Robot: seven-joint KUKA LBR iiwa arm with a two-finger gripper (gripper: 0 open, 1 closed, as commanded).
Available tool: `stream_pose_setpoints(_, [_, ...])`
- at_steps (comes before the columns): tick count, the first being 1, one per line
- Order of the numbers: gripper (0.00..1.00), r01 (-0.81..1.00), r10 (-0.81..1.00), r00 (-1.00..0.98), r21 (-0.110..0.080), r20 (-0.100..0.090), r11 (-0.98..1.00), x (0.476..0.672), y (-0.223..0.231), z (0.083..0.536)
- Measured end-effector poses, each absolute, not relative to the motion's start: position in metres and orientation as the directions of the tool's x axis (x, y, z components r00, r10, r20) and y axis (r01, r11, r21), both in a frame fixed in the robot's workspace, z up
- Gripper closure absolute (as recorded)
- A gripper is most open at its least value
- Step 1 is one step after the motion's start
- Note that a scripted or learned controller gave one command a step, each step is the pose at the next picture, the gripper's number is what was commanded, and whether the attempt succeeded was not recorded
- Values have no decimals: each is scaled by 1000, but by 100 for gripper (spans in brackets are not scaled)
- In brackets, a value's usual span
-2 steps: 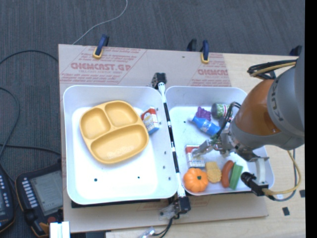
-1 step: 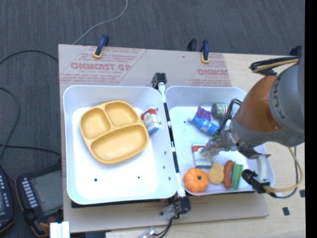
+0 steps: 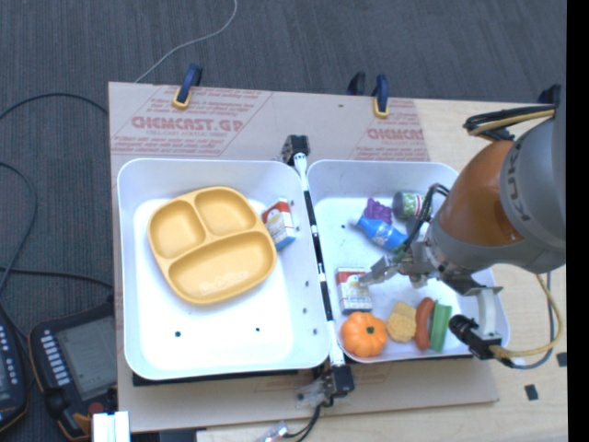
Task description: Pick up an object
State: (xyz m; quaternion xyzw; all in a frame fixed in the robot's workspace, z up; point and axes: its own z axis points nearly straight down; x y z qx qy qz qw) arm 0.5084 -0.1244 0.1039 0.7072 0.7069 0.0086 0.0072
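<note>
Card packet (image 3: 352,290) lies flat in the right bin (image 3: 324,247) just under the open-jawed gripper (image 3: 368,278), beside a small pumpkin (image 3: 364,335).

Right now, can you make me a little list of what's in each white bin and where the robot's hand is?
left bin: yellow divided plate, small carton
right bin: orange pumpkin, cracker, red and green pieces, blue packet, purple packet, small can, flat card
hand: low over the flat card
holding anything: cannot tell
</note>
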Motion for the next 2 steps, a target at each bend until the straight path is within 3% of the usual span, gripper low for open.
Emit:
stream_pose_setpoints(1, [0, 1000, 1000, -1, 12, -1, 1, 584, -155, 91])
stream_pose_setpoints(2, [100, 1000, 1000, -2, 14, 1, 2, 585, -154, 102])
